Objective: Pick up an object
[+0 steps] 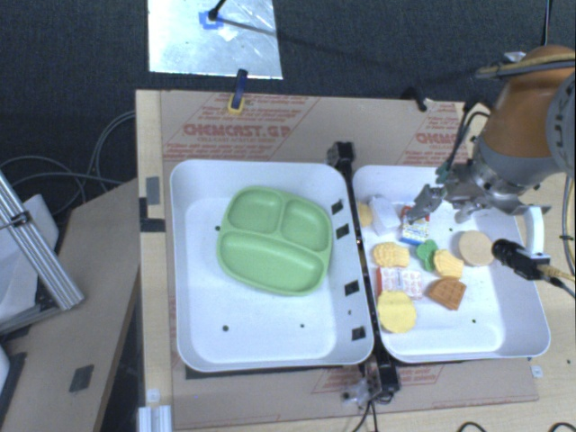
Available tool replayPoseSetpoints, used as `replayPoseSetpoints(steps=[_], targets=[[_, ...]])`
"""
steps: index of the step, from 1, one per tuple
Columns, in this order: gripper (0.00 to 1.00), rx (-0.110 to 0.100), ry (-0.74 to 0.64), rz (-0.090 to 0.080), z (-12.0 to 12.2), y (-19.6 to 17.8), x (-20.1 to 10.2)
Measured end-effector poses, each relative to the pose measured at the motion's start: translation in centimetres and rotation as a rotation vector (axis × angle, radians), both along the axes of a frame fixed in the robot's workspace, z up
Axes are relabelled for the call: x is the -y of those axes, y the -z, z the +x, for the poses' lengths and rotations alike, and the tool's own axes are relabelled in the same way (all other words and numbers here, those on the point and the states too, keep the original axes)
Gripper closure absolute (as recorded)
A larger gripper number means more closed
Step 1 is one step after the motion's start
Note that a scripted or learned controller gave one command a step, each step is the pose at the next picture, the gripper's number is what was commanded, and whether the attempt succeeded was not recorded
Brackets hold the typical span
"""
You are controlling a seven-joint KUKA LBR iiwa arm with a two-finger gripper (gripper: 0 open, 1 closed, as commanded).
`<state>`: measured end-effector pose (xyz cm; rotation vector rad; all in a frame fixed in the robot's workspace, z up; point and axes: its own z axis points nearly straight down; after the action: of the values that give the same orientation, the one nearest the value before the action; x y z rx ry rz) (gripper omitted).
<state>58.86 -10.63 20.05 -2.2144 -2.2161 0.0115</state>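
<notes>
Looking down at the desk [297, 120], I see two shallow white bins side by side. The left bin [202, 331] carries a pale green divided plate [274, 239] with three compartments, lying flat and a little toward the bin's back half.

The right bin [517, 318] holds a loose cluster of small toy food pieces. Nearest the divider is a yellow waffle-textured piece [390, 255], and just in front of it a red-and-white packet [402, 283], then a round yellow disc [396, 313] toward the front. Beside these lie a small green piece [425, 249], a yellow lump [447, 263], an orange-brown wedge [447, 292] and a tan round disc [473, 247], all close together, some touching. A white crumpled piece [383, 211] sits toward the back of the bin.

My arm [531, 106] comes in from the right, its orange band above the wrist, and the pincer [421, 212] hangs over the back of the cluster. Right at its tip is a small flat packet [414, 232] with red and blue print on white, tilted. I cannot tell whether the pincer is wide or narrow, nor whether the packet is actually between its tips or merely lying below them.
</notes>
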Motion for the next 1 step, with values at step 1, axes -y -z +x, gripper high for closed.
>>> replayPoseSetpoints(steps=[1], targets=[[0.00,0.013,-0.002,-0.001,0.29,-0.70,-0.03]])
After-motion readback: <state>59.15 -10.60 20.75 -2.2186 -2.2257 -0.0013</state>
